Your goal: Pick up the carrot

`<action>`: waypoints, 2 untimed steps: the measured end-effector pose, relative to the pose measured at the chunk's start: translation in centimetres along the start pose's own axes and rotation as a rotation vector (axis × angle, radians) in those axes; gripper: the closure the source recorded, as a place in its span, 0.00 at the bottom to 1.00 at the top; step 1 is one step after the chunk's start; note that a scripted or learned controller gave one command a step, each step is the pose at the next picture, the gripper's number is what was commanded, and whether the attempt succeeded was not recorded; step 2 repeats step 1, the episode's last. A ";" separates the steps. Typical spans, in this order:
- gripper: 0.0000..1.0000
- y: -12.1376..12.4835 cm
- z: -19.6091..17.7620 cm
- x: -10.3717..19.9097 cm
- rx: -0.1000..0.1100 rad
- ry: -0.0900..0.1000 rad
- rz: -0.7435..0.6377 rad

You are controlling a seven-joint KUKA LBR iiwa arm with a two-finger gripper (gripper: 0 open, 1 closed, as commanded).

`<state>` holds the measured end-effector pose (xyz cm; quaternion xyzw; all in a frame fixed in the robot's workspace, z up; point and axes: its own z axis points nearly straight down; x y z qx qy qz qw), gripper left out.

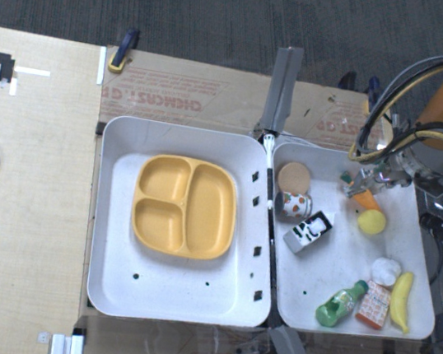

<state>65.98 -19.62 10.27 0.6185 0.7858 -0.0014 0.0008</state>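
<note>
Over the right-hand shallow white bin [423, 325], I bring the grey two-finger gripper [368, 185] down at the far edge, its tip touching or just above the small orange carrot piece [364, 200], which lies beside a round yellow lemon [372, 222]. To do this well, I judge the tool must straddle the carrot squarely, clear of the lemon, before it closes. How the gripper is set I cannot tell, nor whether it grips the carrot.
</note>
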 end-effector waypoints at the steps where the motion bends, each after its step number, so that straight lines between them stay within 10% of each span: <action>1: 1.00 0.2 -6.7 0.9 -0.003 0.000 0.041; 2: 1.00 0.2 -6.7 0.9 -0.003 0.000 0.041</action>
